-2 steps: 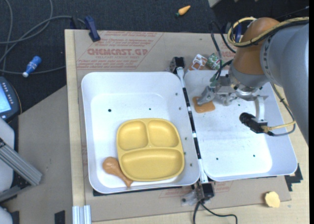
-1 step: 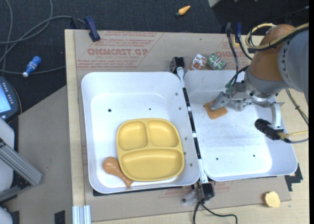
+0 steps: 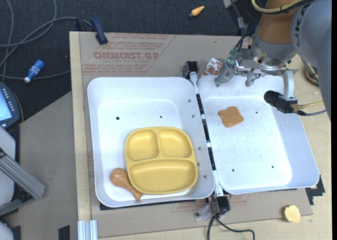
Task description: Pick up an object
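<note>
Brown and flat, a small toast-like piece of toy food point(image 3: 230, 116) lies on the floor of the right shallow white plastic bin point(image 3: 295, 170), in its upper-left part, near the divider where the two bins meet. It sits alone and touches nothing else. Above it, at the bin's far edge, hangs the two-finger metal gripper point(image 3: 238, 75) of the grey arm with its orange band point(image 3: 281, 15); its fingers stand spread apart with nothing between them, clear of the brown piece. A black cylindrical fitting point(image 3: 279, 101) on the wrist assembly juts over the bin's upper-right area. The left shallow white plastic bin point(image 3: 105, 102) holds a yellow three-compartment plastic plate point(image 3: 160, 160) in its lower half, and a tan toy drumstick point(image 3: 124, 180) lies against the plate's lower-left rim. Both bins rest on a sheet of brown cardboard point(image 3: 131, 55) printed in red letters; the large line seems to read "CHEMCAST GP", while the smaller lines above and below it are too blurred to read. A blue clamp point(image 3: 98, 30) grips the cardboard's far-left corner. On the dark carpet beyond lie a small blue-and-white bottle-shaped object point(image 3: 35, 70) and a little orange toy piece point(image 3: 197, 10). A yellow lump point(image 3: 291, 213) sits on the bench near the right bin's lower corner.
</note>
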### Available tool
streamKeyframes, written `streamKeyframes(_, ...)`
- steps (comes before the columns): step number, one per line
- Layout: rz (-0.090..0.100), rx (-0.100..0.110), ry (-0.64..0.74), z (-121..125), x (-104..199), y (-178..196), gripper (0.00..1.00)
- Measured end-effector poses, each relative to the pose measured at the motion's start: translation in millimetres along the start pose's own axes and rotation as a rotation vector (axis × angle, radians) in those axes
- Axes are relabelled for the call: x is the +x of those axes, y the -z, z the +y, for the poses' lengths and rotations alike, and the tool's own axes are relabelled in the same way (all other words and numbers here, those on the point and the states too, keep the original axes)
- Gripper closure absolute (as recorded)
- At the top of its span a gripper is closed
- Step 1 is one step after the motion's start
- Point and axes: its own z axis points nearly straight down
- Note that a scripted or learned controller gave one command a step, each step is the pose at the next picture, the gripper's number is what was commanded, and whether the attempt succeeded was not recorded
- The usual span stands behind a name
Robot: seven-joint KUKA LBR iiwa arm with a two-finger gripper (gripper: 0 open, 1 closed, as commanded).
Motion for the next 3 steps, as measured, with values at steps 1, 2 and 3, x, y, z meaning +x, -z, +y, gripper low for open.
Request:
streamKeyframes(1, 0.001, 0.02, -0.011, -53, -6, -7, 0.0)
streamKeyframes(2, 0.0, 0.019, -0.012, -38, -47, -112, 0.0)
streamKeyframes(3, -0.001, 0.009, -0.01, -35, -45, -95, 1.0)
